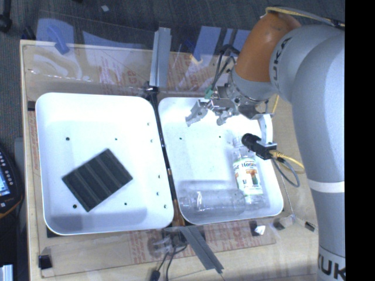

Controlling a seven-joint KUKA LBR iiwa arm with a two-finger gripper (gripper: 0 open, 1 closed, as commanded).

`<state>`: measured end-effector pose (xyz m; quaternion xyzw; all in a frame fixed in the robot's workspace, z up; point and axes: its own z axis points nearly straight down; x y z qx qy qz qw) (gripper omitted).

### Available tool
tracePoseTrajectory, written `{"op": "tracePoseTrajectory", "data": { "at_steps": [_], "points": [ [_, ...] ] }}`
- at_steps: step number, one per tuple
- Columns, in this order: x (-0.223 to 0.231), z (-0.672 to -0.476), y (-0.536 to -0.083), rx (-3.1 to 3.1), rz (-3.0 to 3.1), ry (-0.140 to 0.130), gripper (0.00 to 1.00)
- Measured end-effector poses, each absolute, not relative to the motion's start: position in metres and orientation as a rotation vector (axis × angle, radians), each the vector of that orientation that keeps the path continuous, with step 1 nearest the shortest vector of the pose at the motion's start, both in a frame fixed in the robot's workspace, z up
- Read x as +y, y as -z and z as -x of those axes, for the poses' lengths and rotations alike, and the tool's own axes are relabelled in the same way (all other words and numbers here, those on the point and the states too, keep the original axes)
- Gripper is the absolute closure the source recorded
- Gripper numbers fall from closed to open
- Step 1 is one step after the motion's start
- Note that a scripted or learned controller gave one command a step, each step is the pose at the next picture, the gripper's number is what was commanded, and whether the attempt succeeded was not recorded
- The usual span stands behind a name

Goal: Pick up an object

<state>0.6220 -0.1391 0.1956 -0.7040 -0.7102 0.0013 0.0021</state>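
The two-finger gripper [206,113] is seen at the far end of the right-hand shallow white bin [176,157], above bare floor, with its fingers spread apart and nothing between them. No object is held.

Two candidate objects are noted in that bin. A small clear plastic bottle with a white and orange label [248,177] lies against the right wall, near the near-right corner; its long axis runs far to near, and the dark cap appears to point far, toward the arm. A second clear, unlabelled plastic bottle [212,199] lies along the near wall, its long axis running left to right; which end carries the cap cannot be told. The two appear to be touching or nearly so.

In the left-hand bin a flat dark ribbed rectangular panel [97,179] lies diagonally.

Risks are judged as follows. Both bottles are round and smooth and could roll or slip from the closing fingers. Their closeness to the bin walls could block one finger. Transparency could mislead the targeting.
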Motion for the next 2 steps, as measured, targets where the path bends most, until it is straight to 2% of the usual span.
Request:
{"op": "tracePoseTrajectory", "data": {
  "at_steps": [1, 2],
  "points": [
    [-0.206, -0.589, -0.123, -2.059, 2.368, -0.005, 0.0],
    [-0.206, -0.589, -0.205, -2.246, 2.197, -0.001, 0.0]
  ]
}}
